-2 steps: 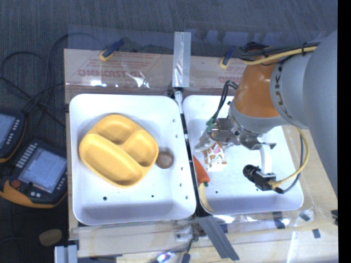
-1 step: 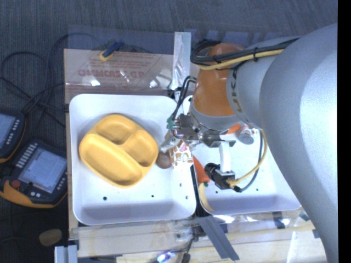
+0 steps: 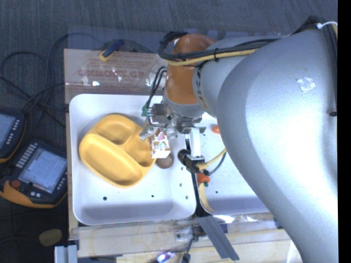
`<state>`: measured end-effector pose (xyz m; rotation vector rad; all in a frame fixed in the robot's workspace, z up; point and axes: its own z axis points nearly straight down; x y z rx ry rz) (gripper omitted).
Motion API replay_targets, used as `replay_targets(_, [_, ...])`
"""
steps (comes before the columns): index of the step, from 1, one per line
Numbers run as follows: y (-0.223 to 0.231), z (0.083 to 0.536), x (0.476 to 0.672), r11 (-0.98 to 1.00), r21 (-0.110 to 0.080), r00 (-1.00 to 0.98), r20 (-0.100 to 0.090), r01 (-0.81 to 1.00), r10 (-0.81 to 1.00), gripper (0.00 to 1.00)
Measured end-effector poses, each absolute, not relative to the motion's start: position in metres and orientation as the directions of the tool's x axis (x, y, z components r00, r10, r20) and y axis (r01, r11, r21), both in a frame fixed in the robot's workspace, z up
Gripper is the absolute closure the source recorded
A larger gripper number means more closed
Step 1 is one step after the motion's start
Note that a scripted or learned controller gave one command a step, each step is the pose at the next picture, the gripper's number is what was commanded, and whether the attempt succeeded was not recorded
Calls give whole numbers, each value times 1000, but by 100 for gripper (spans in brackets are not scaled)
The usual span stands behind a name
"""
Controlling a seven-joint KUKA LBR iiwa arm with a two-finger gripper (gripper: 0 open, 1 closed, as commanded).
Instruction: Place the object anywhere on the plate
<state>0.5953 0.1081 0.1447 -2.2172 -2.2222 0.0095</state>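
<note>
A small white printed carton-like object (image 3: 160, 144) sits just under the two-finger gripper (image 3: 159, 138) at the yellow divided plastic plate's (image 3: 112, 149) right edge; grip unclear.

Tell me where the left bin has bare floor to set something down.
Free: the strip between the yellow plate and the left bin front wall, and the back-left corner. Crowded: the plate's right edge, where the gripper hangs over a small brown object.
</note>
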Motion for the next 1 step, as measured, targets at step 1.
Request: replay_targets(1, [108, 146, 596, 2, -4, -2, -4, 1000, 1000, 0])
